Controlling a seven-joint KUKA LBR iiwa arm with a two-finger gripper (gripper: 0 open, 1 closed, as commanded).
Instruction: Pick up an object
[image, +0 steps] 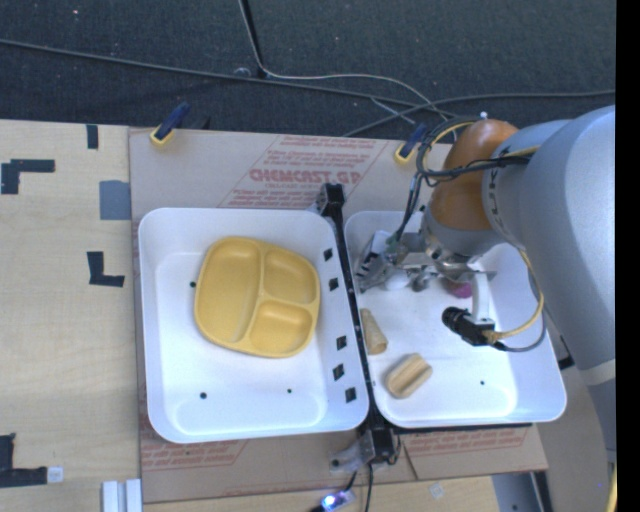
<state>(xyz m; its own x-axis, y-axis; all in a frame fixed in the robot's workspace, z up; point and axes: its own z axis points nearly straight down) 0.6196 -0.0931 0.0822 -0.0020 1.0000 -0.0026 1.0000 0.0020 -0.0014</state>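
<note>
Two white bins side by side: left bin (165, 330) bearing a yellow tray (257, 296), right bin (520, 385) under the grey arm (560, 210). Gripper (385, 262) low at the right bin's upper left corner, finger state impossible to tell. Smaller, two tan blocks, one (373, 332) against the divider, one (408, 376) just beside, and a pink scrap (460, 288) by the wrist.

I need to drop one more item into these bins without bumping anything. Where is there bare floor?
Left bin: a bare strip along the near edge, below the yellow divided plate, which takes up the middle. Right bin: the near-right corner is bare, right of the tan block. Crowded: the right bin's far half under the gripper, and by the divider where a second tan piece lies.
</note>
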